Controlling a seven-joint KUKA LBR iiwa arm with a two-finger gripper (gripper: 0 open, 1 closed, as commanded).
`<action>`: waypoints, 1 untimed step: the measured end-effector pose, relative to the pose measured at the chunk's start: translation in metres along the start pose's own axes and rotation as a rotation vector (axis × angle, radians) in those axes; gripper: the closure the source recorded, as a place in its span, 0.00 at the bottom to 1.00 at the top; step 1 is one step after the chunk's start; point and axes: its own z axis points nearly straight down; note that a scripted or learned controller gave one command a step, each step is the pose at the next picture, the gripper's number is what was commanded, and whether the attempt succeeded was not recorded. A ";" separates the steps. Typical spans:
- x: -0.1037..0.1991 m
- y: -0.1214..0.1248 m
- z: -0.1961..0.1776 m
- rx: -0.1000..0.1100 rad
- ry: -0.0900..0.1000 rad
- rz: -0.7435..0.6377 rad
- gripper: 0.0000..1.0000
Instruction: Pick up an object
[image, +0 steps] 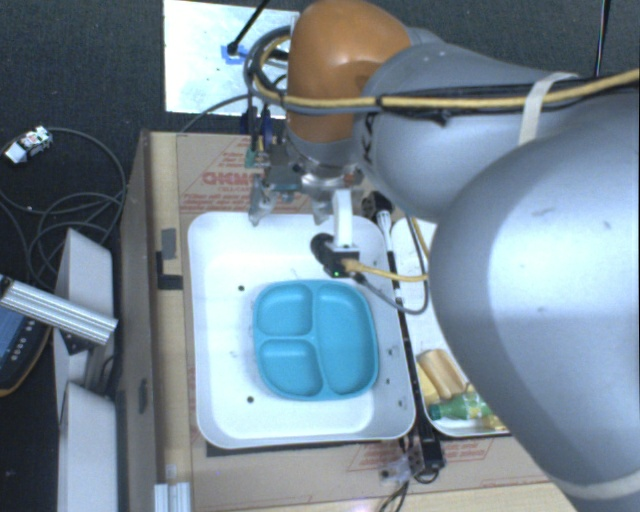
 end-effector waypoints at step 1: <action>0.013 -0.031 0.114 0.000 0.000 -0.001 0.00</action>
